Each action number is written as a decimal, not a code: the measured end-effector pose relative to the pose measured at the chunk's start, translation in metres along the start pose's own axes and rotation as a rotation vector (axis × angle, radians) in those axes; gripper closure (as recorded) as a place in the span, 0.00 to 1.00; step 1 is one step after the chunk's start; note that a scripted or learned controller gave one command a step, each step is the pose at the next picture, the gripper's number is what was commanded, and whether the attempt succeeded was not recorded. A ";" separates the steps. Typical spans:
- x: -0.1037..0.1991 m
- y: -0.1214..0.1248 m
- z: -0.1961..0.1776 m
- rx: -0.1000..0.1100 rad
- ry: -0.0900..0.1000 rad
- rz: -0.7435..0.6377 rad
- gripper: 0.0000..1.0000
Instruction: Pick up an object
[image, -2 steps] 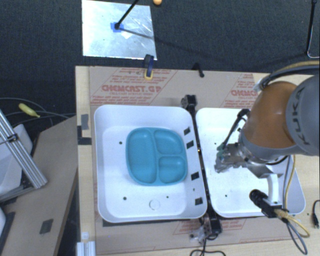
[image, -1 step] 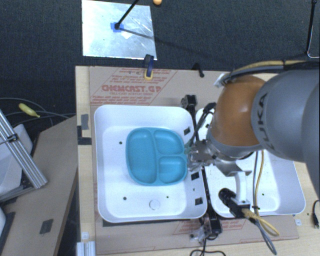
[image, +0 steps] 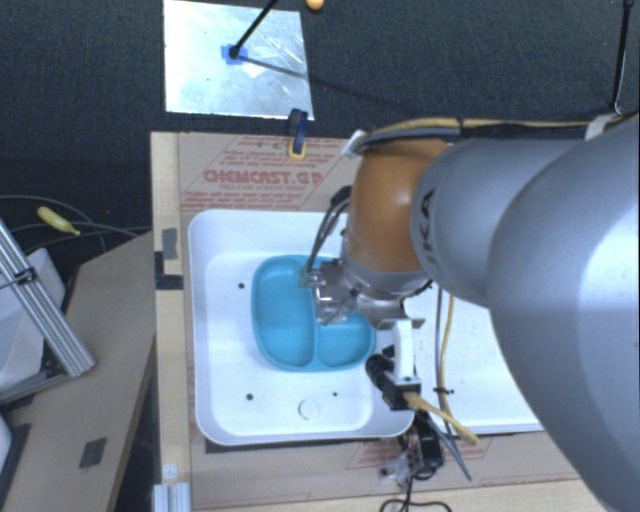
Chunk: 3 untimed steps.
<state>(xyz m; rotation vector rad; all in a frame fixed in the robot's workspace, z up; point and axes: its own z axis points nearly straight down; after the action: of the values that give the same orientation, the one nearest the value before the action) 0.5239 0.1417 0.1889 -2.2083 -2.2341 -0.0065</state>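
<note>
White bin (image: 225, 400), pincer (image: 328, 310) over blue dish (image: 285, 320)

Shiny silver foil sheet (image: 240, 60) on the dark carpet floor (image: 70, 100), behind the surface. Brown cardboard sheet with red print (image: 250, 170) under the bins. Yellow and blue clamp (image: 297, 135) at its far edge. Aluminium profile bars (image: 40, 310) at left.

Floor: dark, carpet-like surface (image: 80, 100) across the top and left.
Bench top: tan board (image: 170, 400) at lower left, beside a brown sheet with red lettering (image: 262, 178).
Shiny panel: reflective square sheet (image: 238, 60) lying at the top.
Frame: aluminium rail (image: 45, 310) slanting at the left edge.
</note>
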 end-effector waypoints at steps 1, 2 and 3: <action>0.043 -0.026 -0.154 -0.012 0.006 0.001 1.00; 0.039 -0.025 -0.156 -0.002 -0.001 0.002 1.00; 0.040 -0.024 -0.166 -0.004 -0.001 -0.004 1.00</action>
<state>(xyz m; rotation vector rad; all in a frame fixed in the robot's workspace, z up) 0.4987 0.1805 0.3550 -2.2057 -2.2412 -0.0095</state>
